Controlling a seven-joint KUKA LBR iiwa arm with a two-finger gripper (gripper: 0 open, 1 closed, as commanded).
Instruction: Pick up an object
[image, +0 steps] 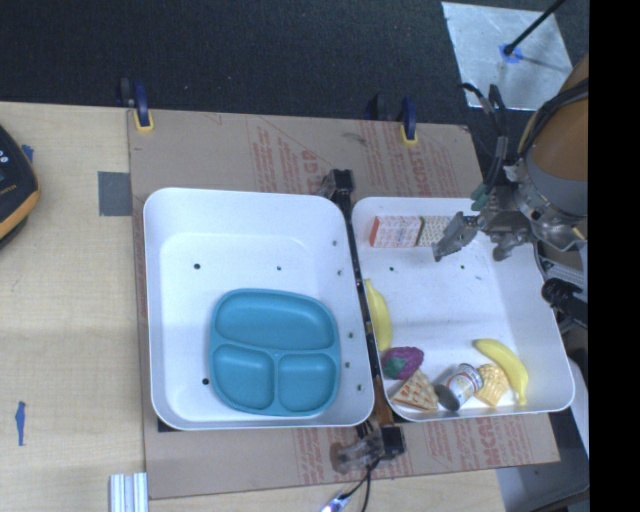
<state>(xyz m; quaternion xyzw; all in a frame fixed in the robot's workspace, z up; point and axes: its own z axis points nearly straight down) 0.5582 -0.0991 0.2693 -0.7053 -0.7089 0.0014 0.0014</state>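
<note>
Hovering with fingers apart and holding nothing, your pincer (475, 240) hangs over the right bin (520, 300) just beside the small carton (397, 232): likely light, stiff, crushable, best taken across its short flat sides.

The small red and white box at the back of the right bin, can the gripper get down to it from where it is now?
Probably yes. The gripper hangs just right of the small red and white box, nothing lies on or against the box, and the other toys sit at the right white bin's near end.
</note>
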